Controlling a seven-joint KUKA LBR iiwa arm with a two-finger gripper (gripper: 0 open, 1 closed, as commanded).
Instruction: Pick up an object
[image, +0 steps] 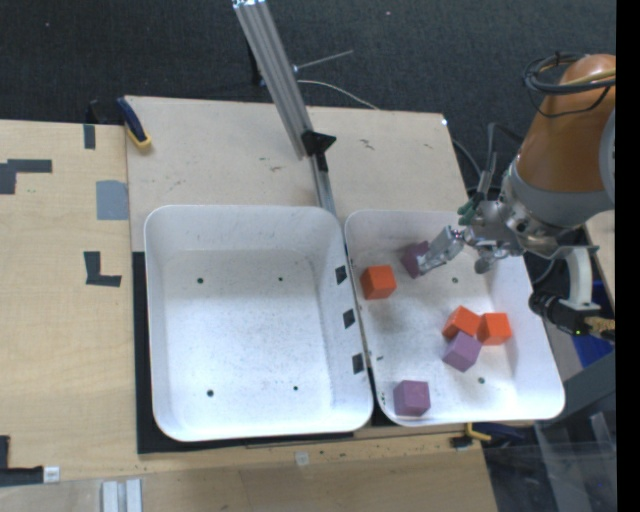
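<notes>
My gripper (434, 256) hangs low over the back of the right bin (548, 398), reaching in from the right. A purple block (410, 260) lies right against its tip on the left side; I cannot tell whether the block is gripped. An orange cube (378, 282) sits just left of that, near the bin's left wall. Further forward, two orange blocks (462, 321) (495, 327) lie side by side with a purple block (462, 351) touching them. Another purple block (411, 397) rests at the bin's front edge.
The left bin (150, 232) stands beside the right one, sharing a wall. A slanted metal rail (285, 85) comes down to the divider between the bins. A blue-and-yellow tool (133, 124) lies on the bench at the back left.
</notes>
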